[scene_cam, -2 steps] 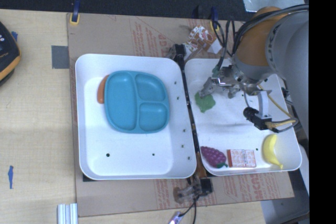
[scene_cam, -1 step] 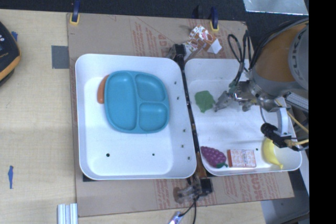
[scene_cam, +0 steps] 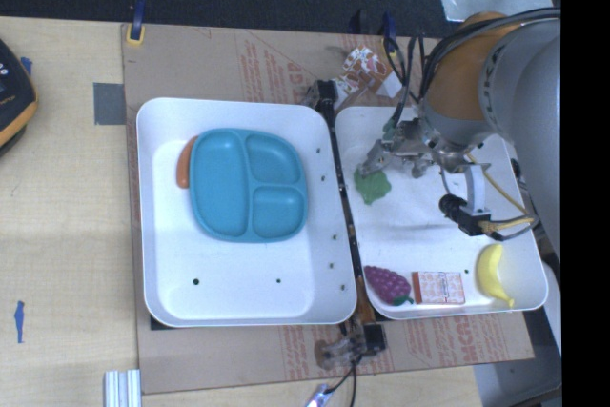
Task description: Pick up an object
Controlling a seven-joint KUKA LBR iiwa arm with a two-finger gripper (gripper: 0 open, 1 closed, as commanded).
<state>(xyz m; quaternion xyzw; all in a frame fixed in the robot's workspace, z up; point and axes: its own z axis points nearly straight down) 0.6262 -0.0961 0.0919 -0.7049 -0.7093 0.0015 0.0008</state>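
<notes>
Jaws' state cannot be told on the gripper low over the right bin, beside a green leafy toy.

Left bin and surface clutter

Left of the gripper, in the neighbouring bin, lies a blue divided plate with an orange item showing at its far edge. Farther left still are a grey tape patch and a yellow-and-black device at the surface's edge.
</notes>
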